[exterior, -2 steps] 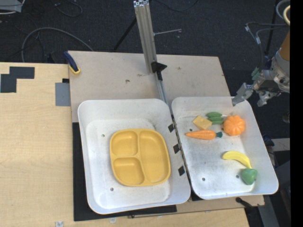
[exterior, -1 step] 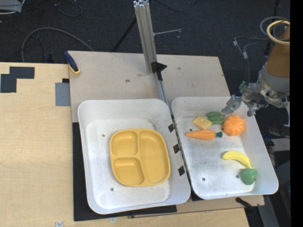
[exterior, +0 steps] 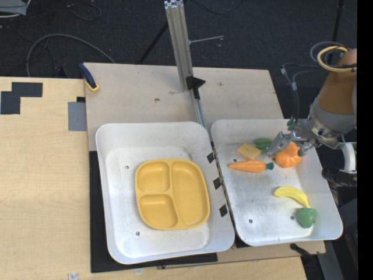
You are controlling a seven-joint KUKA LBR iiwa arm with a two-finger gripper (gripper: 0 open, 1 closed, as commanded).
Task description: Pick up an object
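We look down on a pale wooden bench [exterior: 41,174] set against a dark floor strewn with cables, with a metal post [exterior: 179,42] rising behind two shallow white bins. The left bin [exterior: 116,139] carries a yellow divided plate [exterior: 172,193]. The right bin [exterior: 256,220] holds the toy food: a carrot [exterior: 247,167], a pale yellow block [exterior: 249,151] with a small green piece [exterior: 263,142] just behind it, an orange fruit [exterior: 287,156], a banana [exterior: 291,195] and a green lump [exterior: 305,216] near the front corner.

The arm [exterior: 338,98] reaches in from the right, and its claw [exterior: 289,140] sits low over the far right part of that bin, right at the orange fruit. We cannot tell whether the claw is spread or pinched — the metal parts blur together against the fruit, and we cannot see the fruit clearly caught in it.

We judge the orange fruit to be the likely target, and the risks are plain enough. It looks rounded and smooth, so a grip placed off its middle could squeeze it sideways and send it rolling toward the carrot or the bin wall. The carrot's green end lies close beside it — a wide approach might nudge that too. And being so near the bin's right rim, the claw could catch the wall on the way up.
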